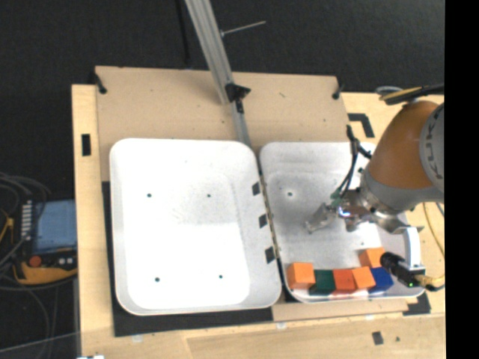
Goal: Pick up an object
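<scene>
My gripper (320,219) hangs over the middle of the right bin (299,172), reaching in from the right below the arm's orange band. Its grey fingers (314,223) point down and left, and nothing shows between them. Several blocks line the right bin's front edge: an orange block (301,274), a dark green block (324,281), a red-orange block (343,280), another orange block (363,277) and a blue block (381,278). One more orange block (373,257) sits just behind them at the right. The gripper is apart from the blocks, farther back in the bin.
The left bin (187,223) lies beside the right one, with small clips along the shared rim. A slanted metal bar (213,47) runs from the top to the bins' far edge. Cables and a blue device (56,226) sit off the bench at left.
</scene>
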`<state>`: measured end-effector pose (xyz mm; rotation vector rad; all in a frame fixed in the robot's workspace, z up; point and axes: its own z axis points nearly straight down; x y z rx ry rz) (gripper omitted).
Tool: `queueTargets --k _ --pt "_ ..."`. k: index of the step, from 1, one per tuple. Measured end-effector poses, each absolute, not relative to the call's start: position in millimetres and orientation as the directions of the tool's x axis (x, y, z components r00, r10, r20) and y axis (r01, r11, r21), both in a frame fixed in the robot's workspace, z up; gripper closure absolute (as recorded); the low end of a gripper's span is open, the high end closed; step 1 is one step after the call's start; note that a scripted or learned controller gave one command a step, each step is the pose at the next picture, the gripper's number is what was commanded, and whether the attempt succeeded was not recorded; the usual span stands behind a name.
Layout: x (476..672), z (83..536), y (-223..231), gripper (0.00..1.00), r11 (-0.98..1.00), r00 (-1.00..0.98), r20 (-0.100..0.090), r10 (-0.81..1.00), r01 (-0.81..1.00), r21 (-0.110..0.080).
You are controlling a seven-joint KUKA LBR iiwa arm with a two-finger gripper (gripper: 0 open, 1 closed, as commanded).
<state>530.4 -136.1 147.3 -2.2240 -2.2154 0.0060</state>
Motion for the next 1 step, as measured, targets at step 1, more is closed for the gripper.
queueTargets --k 1 --pt "531.2 97.5 -138.0 0.00 -0.003 0.003 -0.003 1.000 1.000 0.002"
